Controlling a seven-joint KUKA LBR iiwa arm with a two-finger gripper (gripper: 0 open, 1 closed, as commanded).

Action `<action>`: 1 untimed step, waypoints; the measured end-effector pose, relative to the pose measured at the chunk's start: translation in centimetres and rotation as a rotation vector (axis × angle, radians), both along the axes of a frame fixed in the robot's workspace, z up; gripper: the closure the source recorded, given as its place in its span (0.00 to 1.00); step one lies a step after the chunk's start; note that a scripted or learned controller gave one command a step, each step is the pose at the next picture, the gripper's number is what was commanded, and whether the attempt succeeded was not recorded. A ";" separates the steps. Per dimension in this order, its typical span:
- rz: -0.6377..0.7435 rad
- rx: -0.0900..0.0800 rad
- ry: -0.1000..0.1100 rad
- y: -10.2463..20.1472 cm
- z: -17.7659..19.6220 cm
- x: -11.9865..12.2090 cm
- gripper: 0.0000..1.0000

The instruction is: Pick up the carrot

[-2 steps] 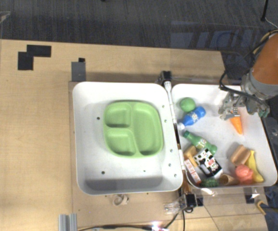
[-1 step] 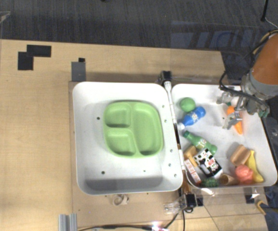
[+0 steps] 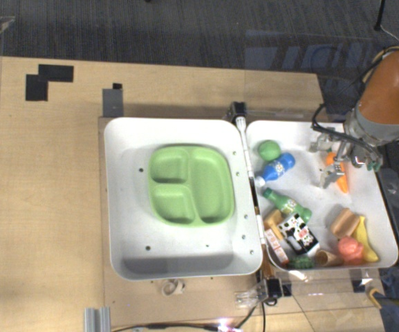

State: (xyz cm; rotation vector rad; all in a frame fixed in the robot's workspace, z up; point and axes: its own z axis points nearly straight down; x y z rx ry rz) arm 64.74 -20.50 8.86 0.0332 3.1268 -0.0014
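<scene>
At the 5 o'clock corner of the right bin (image 3: 386,206) lie a banana (image 3: 362,237), a red fruit (image 3: 350,250) touching it, a brown bun (image 3: 343,220) and an ice-cream cone (image 3: 326,259). Toward 7 o'clock sit a black-and-white box (image 3: 298,232) and a dark green piece (image 3: 301,261), with a green bottle (image 3: 286,203) just above them. Farther up, a blue bottle (image 3: 278,167) lies beside a green ball (image 3: 269,149) at 10 o'clock. The carrot (image 3: 340,174) lies at 2 o'clock, apart from the clutter, between the fingers of the gripper (image 3: 336,166), which close narrowly on it. The left bin (image 3: 123,185) holds a green divided plate (image 3: 189,185).
</scene>
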 end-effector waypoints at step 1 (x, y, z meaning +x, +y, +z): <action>0.005 0.001 0.002 2.2 0.0 -2.8 0.00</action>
